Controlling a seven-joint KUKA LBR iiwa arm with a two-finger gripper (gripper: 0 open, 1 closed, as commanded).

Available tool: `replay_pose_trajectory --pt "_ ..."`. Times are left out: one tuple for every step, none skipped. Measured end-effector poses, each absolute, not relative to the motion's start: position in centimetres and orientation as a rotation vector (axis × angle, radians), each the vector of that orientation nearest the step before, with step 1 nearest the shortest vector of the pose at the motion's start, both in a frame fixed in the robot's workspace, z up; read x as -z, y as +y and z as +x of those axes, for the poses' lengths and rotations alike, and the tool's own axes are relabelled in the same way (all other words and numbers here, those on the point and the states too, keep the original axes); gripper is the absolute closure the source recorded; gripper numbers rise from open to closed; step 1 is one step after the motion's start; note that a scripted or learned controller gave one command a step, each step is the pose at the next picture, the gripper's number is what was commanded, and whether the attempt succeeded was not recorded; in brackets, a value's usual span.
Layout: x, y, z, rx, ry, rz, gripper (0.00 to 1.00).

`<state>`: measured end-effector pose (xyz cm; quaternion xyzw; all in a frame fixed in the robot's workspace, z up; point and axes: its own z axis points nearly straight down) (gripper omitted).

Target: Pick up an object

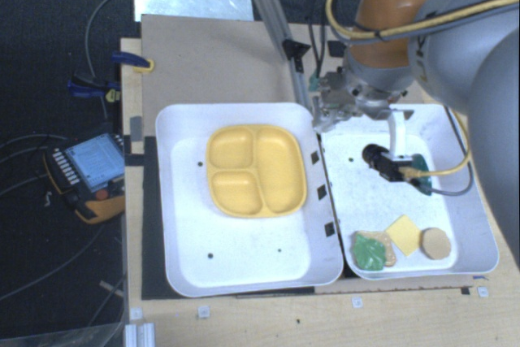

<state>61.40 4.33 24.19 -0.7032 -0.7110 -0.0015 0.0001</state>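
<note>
Three small items, a green lump (pixel 370 252), a yellow square (pixel 404 234) and a tan disc (pixel 435 243), sit low in the right bin (pixel 361 203) while the gripper (pixel 331 114), open or closed I cannot tell, hangs at its upper-left corner, so this looks like the approach, next needing travel down-frame.

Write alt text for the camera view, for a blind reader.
A grey robot arm hangs over the right bin, which holds a green piece, a yellow square and a tan disc near its front edge. The left bin holds a yellow divided plate.
</note>
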Motion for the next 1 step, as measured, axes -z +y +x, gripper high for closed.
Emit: replay_pose_trajectory --pt "-22.86 10.03 63.11 0.005 -2.233 -2.21 1.0"
